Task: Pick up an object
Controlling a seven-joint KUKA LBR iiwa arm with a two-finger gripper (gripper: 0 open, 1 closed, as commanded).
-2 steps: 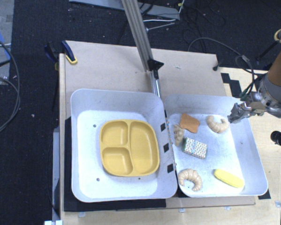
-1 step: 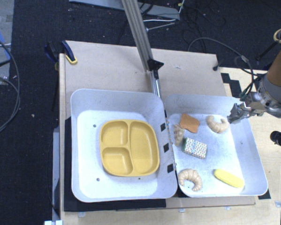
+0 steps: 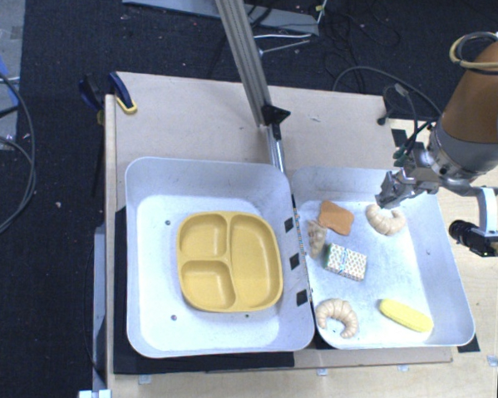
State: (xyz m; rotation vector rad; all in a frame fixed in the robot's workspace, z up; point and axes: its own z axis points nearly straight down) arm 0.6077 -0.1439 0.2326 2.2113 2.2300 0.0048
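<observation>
Over the right bin [image 3: 445, 271] my pincer [image 3: 392, 196] sits just above the curled shrimp-like piece [image 3: 384, 219] at the back, grip state unreadable from here, so I'd centre on its thickest part, descend straight, avoiding the orange block [image 3: 336, 217].

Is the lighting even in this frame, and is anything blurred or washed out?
Camera view: even, soft light; white bins bright but not blown out; arm slightly soft; gripper small and indistinct over the shrimp-shaped toy; floor dark.
</observation>
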